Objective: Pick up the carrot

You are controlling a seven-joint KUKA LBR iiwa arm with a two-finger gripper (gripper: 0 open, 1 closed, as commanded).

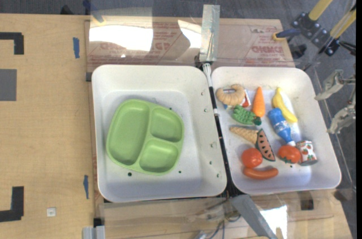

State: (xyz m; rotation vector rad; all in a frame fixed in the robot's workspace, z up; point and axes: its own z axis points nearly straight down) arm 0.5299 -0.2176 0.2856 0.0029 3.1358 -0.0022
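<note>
The carrot (pixel 258 101) is a small orange toy with its tip toward the back. It lies in the rear middle of the right bin (pixel 320 174). A tan bagel (pixel 231 94) lies just left of it and a yellow banana (pixel 284 104) just right. A green leafy toy (pixel 245 116) touches its near end.
The right bin also holds a blue bottle (pixel 280 125), a cone-shaped piece (pixel 243 133), a watermelon slice (pixel 264 145), a tomato (pixel 252 157), a red sausage (pixel 261 173) and a small can (pixel 306 152). The left bin (pixel 107 91) holds a green divided plate (pixel 145 135).
</note>
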